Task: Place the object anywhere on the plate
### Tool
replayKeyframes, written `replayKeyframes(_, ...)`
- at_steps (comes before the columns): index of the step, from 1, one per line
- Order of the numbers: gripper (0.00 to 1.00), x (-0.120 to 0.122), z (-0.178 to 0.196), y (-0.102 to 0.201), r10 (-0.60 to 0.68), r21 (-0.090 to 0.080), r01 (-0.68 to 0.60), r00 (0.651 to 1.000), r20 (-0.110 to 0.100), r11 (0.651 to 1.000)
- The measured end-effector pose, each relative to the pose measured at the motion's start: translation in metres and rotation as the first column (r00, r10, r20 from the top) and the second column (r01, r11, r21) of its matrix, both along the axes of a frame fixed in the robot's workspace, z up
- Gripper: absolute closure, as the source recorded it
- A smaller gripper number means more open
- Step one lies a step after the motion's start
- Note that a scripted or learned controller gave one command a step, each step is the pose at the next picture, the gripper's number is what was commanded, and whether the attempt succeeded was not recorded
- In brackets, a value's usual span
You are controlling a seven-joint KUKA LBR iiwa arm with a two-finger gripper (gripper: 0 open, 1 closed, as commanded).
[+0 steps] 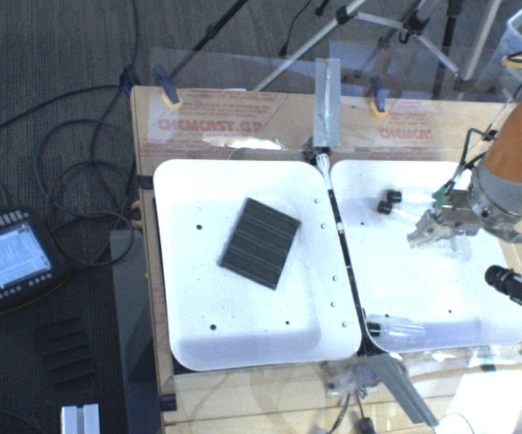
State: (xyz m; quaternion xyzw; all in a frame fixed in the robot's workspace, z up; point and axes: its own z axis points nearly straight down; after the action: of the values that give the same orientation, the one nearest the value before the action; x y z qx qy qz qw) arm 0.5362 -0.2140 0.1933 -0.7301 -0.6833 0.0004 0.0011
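Left bin (179,333): dark ribbed plate (261,243), lying flat near centre. Right bin (478,328): small black object (389,201) near upper left, just left of gripper (434,229), apart. Finger state cannot be told.

A shallow white plastic bin (478,333) lies under the gripper (434,227). A second white bin (179,333) adjoins it on the side away from the arm. Beyond the gripper, a brown board (242,125) carries blue clamps (164,81). Well past the second bin, a black handheld pendant with a lit screen (7,260) rests among loose black cables (71,152).
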Motion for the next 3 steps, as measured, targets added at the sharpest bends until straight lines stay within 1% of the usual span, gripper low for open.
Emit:
replayKeyframes(1,1.00,0.037,-0.013,0.091,-0.113,-0.001,0.113,0.994,-0.002,0.994)
replayKeyframes(2,1.00,0.080,0.151,0.129,-0.491,-0.006,0.491,0.871,0.001,0.871)
replayKeyframes(3,1.00,0.122,0.207,0.174,-0.691,-0.007,0.691,0.722,0.002,0.722)
